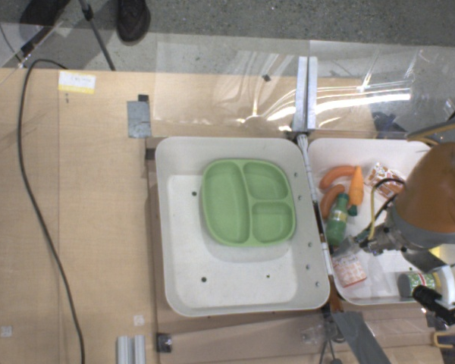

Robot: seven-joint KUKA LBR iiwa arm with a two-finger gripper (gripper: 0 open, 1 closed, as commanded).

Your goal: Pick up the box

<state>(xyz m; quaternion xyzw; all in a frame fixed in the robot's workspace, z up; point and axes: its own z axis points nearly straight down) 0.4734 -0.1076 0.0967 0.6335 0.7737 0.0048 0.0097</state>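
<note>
The box (349, 269), a small white carton with red print, lies flat near the front left corner of the right bin (379, 298). My gripper (366, 240) hangs low over the right bin, just above and slightly right of the box, beside a green bottle (337, 220). The orange band (440, 192) and grey wrist of the arm cover the middle of the bin and hide what lies beneath them. Nothing can be seen held in the gripper.
The left bin (183, 279) holds a green divided plate (249, 202). In the right bin lie two sausages (335, 177), an orange carrot (356, 185), a printed packet (379, 174) and a green-labelled can (426, 283). A divider rail (315, 211) runs between the bins.
</note>
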